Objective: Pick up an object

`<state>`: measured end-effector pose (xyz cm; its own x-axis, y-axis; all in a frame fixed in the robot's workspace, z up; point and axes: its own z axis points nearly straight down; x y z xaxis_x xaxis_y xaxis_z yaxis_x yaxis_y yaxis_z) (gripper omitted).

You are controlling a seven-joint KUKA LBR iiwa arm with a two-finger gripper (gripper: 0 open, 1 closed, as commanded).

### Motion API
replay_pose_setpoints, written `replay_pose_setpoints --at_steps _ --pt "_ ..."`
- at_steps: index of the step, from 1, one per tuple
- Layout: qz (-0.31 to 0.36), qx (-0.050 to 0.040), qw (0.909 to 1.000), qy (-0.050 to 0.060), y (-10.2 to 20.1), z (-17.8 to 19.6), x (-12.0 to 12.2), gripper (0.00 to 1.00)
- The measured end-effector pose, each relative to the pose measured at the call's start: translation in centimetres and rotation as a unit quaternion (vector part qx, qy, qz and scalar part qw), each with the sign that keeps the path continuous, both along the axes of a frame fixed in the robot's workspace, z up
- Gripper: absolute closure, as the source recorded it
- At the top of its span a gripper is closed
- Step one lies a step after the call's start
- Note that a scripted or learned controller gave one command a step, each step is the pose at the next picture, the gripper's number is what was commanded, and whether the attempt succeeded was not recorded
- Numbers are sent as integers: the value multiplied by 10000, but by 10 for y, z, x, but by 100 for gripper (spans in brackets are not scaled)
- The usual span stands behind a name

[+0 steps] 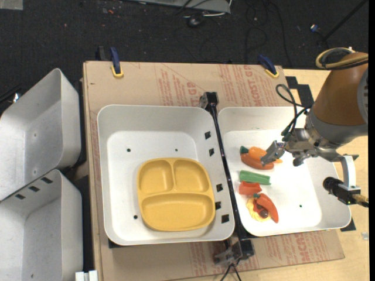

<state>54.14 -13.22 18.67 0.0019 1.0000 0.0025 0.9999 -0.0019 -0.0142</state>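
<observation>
In the right bin point(304, 215) lie several toy foods: an orange piece with a green top point(254, 154), a green stick point(255, 177), a small red piece point(249, 187) and a red and yellow piece point(264, 207). My gripper point(286, 157) hangs over the bin's middle, just right of the orange piece. It is open, and its left finger point(272, 153) sits at that piece's right edge. Between the fingers I see only white bin floor.
The left bin point(117, 127) holds a yellow divided plate point(176, 193). A black divider point(218, 151) runs between the bins. More white bins point(35, 133) stand off the bench at the left. The arm's orange band point(345, 92) rises at the right.
</observation>
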Motion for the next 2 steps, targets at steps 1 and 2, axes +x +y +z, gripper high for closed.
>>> replay_pose_setpoints --at_steps 1,2 --pt "14 -11 10000 -68 0 7 3 0" --pt "3 -7 10000 -41 1 -57 1 0"
